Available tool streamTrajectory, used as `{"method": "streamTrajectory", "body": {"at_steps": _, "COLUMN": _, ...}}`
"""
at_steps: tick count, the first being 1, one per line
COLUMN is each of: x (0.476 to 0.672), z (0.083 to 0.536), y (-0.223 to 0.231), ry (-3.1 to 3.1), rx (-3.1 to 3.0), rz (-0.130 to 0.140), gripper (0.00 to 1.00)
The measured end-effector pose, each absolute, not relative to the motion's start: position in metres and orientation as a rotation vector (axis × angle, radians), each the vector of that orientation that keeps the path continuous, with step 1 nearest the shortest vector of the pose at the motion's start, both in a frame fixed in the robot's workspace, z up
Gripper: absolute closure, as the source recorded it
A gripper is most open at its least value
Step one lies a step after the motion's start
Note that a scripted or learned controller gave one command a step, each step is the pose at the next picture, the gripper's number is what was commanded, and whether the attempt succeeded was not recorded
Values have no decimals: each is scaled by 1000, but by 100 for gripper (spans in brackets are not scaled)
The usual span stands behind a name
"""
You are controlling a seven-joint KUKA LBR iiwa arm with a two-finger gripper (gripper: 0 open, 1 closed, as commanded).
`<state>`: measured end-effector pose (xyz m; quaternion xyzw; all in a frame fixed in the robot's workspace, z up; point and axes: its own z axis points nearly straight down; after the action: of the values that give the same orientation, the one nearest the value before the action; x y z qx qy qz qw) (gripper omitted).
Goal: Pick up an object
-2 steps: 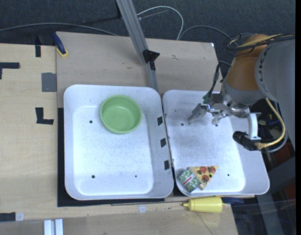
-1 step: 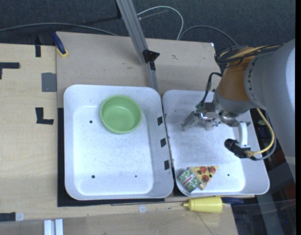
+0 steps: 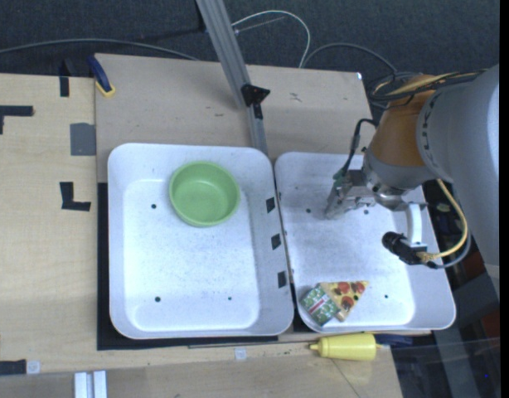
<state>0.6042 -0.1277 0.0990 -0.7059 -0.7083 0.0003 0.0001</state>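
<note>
A green bowl sits upright in the left bin, toward its back. In the right bin a small colourful packet lies at the front left corner. My gripper hangs over the back middle of the right bin, its fingers pointing down to the left just above the bin floor, with nothing visible between them. It is well behind the packet and to the right of the bowl.
A yellow mustard bottle lies on the bench just in front of the right bin. A grey metal pole slants across the back of the bench. Cables hang by the arm's wrist at the right.
</note>
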Motion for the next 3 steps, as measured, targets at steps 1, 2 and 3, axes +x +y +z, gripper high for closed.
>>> {"method": "streamTrajectory", "body": {"at_steps": 1, "x": 613, "z": 159, "y": -125, "ry": -2226, "rx": -2222, "rz": -4, "gripper": 100}}
{"method": "streamTrajectory", "body": {"at_steps": 2, "x": 610, "z": 221, "y": -130, "ry": -2226, "rx": -2223, "rz": -4, "gripper": 100}}
{"method": "streamTrajectory", "body": {"at_steps": 3, "x": 620, "z": 270, "y": -125, "ry": -2227, "rx": -2222, "rz": -4, "gripper": 100}}
